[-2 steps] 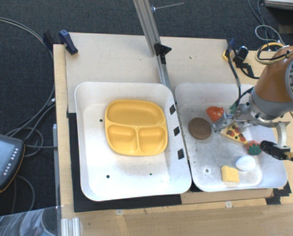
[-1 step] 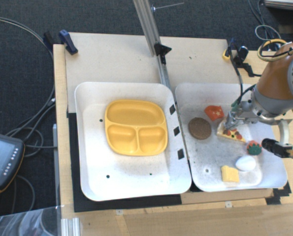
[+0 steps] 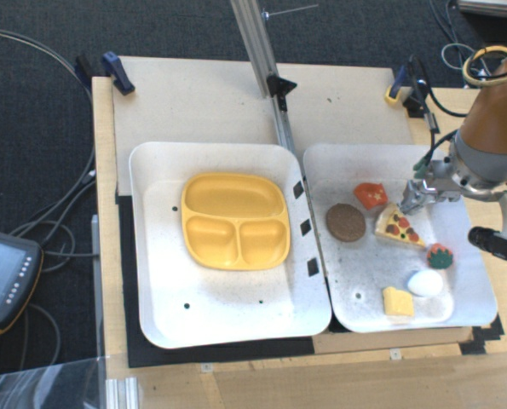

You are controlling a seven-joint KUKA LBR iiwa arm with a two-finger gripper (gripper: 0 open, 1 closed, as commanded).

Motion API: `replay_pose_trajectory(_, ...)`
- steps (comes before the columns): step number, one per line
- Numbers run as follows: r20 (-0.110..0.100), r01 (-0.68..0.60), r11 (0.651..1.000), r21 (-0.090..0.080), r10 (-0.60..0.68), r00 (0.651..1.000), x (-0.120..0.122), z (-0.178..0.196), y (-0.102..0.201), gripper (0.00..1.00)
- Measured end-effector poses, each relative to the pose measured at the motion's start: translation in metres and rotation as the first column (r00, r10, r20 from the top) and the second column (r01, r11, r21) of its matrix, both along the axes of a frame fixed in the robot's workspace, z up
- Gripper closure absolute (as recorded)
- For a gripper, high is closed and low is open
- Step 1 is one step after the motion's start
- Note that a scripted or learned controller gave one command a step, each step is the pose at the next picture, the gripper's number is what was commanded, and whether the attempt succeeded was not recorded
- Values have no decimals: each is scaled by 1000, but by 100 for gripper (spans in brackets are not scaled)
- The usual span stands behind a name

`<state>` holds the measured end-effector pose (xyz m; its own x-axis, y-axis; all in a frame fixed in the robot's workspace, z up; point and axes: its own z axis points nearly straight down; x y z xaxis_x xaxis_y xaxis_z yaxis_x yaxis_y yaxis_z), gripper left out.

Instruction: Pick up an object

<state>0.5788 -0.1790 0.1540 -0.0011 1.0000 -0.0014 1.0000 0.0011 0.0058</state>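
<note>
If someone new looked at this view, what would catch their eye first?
Probably the yellow divided tray, alone in the left bin. Next, the toy food scattered in the right bin: a pizza slice, a brown cookie and a white egg, with the gripper just above the pizza slice.

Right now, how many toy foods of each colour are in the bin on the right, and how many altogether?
Red: 2, a red tomato-like piece and a small red strawberry with green leaves
Brown: 1, a round brown cookie
Yellow: 2, a yellow pizza slice and a yellow cheese block
White: 1, a white egg
Total: 6
</note>
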Motion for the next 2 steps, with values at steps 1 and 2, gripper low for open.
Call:
replay_pose_trajectory(1, 1, 0, 1000, 0, 0, 1000, -1, 44, -2, 100)
replay_pose_trajectory(2, 3, 0, 1000, -2, 0, 1000, 1, 107, -10, 100)
